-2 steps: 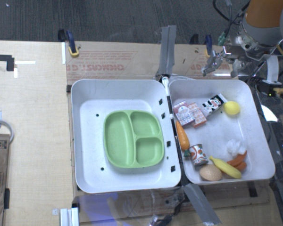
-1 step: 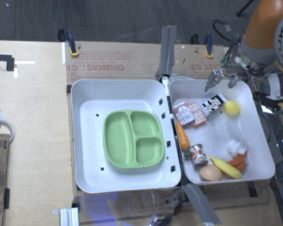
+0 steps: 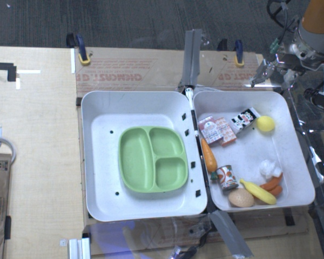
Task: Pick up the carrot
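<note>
Gripper (image 3: 274,69) above right bin's (image 3: 291,109) far rim — grip state unclear, carrot (image 3: 208,154) well apart, down-left

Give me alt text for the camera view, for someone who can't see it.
A carrot lies at the left edge of the right bin among a can, a banana, a lemon and food packets, while the gripper hovers above the bin's far right corner. The left bin holds a green divided plate.
</note>
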You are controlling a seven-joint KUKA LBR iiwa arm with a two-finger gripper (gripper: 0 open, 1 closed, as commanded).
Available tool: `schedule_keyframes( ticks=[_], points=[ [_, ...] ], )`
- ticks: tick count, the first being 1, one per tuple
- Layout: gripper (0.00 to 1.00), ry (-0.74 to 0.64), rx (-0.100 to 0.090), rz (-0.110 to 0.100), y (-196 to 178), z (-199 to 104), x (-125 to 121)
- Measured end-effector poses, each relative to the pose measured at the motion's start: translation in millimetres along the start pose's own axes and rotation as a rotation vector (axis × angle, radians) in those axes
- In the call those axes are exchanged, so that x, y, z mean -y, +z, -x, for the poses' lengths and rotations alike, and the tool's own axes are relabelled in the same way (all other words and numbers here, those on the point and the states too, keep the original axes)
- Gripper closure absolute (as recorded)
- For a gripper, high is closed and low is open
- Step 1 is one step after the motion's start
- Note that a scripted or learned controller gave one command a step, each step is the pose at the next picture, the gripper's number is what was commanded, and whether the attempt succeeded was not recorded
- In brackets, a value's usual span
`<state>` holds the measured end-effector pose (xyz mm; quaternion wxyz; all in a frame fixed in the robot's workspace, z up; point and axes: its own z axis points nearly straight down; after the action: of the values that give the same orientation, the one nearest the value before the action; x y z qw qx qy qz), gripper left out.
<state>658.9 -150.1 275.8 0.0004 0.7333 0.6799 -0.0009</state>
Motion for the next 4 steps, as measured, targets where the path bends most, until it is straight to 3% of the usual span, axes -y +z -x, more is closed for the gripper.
schedule_keyframes(
  ticks=[1, 2, 3, 4],
  points=[
    [0.0, -0.268, 0.0, 0.002, -11.2, 21.3, -1.9],
    [0.0, -0.278, -0.001, -0.001, 85.8, 21.6, -1.6],
    [1.0, -0.278, 0.001, 0.002, 75.6, 22.0, -2.5],
    [0.0, -0.278, 0.0, 0.002, 75.7, 22.0, -2.5]
  ],
)
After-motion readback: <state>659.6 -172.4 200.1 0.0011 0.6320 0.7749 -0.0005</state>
